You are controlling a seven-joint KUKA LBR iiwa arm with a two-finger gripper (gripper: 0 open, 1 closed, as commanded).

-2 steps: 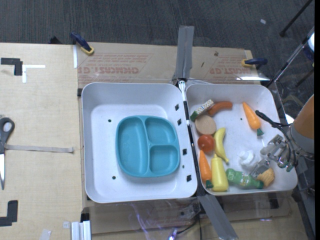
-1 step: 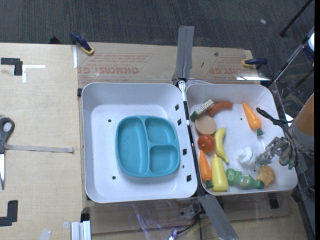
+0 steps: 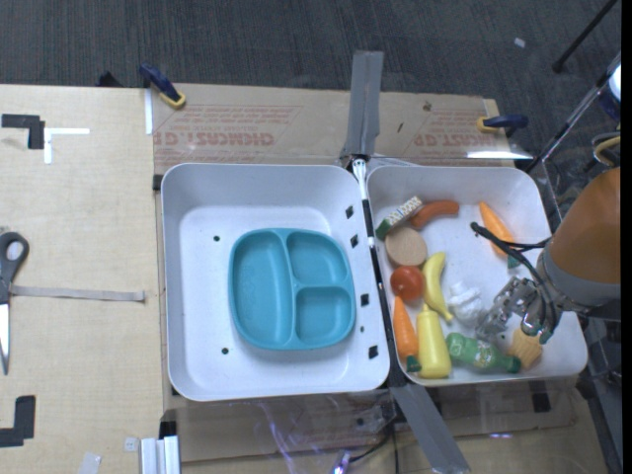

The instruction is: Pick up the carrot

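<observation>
An orange carrot [image 3: 494,224] with a green top lies slanted by the right bin's [image 3: 464,173] far right wall. A second orange, carrot-like piece [image 3: 404,328] lies along that bin's left wall, below a red tomato [image 3: 406,282]. My gripper [image 3: 519,306] hangs low over the bin's right front area, just in front of the slanted carrot's green end and beside a white crumpled item [image 3: 462,297]. Nothing visible is held in it.
The right bin also holds a banana [image 3: 435,282], a yellow piece [image 3: 432,345], a green item [image 3: 480,354], a tan piece [image 3: 526,349], a round brown slice [image 3: 406,247] and a sausage [image 3: 435,210]. A teal divided plate [image 3: 293,289] sits in the left bin [image 3: 197,265].
</observation>
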